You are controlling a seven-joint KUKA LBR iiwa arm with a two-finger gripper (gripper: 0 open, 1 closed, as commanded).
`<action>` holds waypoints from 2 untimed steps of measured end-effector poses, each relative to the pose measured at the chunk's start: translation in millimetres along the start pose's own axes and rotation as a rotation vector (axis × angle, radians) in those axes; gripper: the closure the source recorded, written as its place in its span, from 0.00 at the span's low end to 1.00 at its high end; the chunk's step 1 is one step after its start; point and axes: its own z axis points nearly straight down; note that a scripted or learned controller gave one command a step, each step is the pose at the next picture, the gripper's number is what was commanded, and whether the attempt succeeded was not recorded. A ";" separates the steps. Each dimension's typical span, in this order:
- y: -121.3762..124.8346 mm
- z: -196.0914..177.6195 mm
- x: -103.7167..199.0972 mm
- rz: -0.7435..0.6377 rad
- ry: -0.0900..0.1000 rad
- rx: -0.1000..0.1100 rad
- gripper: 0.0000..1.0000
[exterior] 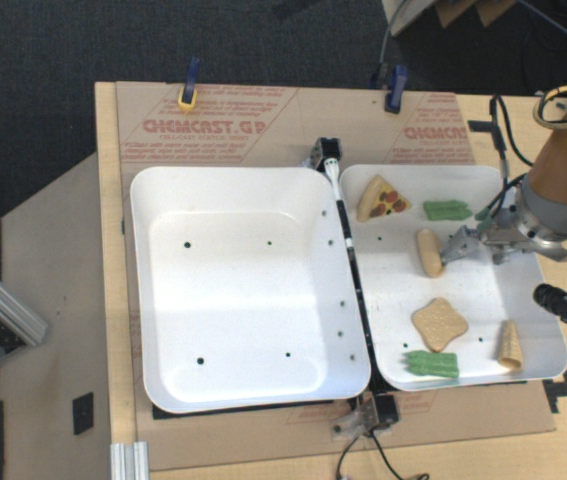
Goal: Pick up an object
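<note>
Camera view from above cuts the grey arm with its orange band (563, 173) off at the right edge, so its upper part is out of frame. Its two-finger gripper (453, 249) sits low over the right white bin (483, 368), metal tips just beside the tan bread-roll-shaped piece (429, 252); whether the fingers are spread or closed cannot be told at this size, and nothing is seen between them. The wrist hides part of that bin's right side. Around the roll lie a pizza-slice toy (381, 198) near the far left corner, a green flat piece (446, 209) toward the far wall, a tan toast slice (438, 323), a second green piece (431, 364) by the near rim, and a tan cone (509, 345) near the right rim. Open floor lies mid-bin. The left white bin (163, 268) touches the right bin along a shared edge.
</note>
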 end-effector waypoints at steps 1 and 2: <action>0.0 0.0 0.0 0.000 0.000 0.000 0.00; 0.0 0.0 0.0 0.000 0.000 0.000 0.00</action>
